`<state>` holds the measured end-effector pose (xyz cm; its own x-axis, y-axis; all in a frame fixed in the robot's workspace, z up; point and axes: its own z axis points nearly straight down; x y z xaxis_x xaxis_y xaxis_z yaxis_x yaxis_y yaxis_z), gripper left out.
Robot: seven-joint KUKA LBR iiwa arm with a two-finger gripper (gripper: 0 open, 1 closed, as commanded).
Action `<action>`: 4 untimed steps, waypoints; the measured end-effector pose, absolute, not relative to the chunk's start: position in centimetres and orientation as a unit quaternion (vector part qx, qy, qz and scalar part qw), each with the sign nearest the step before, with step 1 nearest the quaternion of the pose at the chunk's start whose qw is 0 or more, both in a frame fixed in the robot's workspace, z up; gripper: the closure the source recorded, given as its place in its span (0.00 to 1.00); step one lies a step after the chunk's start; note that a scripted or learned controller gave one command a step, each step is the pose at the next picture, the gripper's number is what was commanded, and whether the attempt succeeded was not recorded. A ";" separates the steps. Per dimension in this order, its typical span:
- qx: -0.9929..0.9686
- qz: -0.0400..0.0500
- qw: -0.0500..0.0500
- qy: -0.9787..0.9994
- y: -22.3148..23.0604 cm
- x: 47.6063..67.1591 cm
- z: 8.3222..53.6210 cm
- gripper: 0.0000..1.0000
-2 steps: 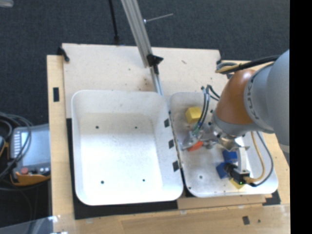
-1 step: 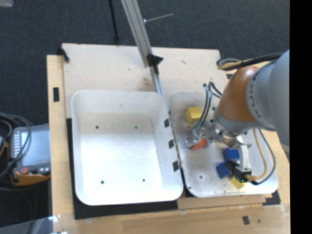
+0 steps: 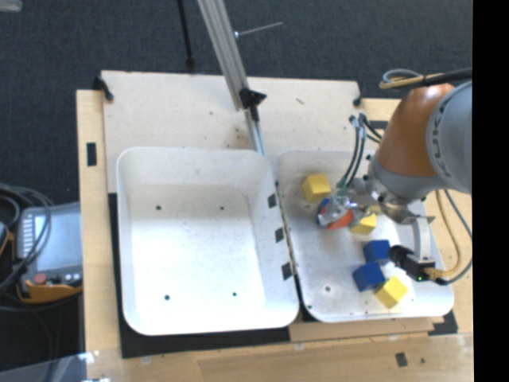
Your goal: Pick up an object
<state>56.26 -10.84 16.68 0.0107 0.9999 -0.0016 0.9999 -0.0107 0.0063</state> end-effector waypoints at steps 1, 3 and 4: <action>0.706 0.002 0.002 0.708 -11.0 57.2 21.4 1.00; 0.705 0.000 -0.001 0.709 -5.3 56.4 23.7 1.00; 0.705 0.000 -0.001 0.709 -0.1 54.8 22.7 1.00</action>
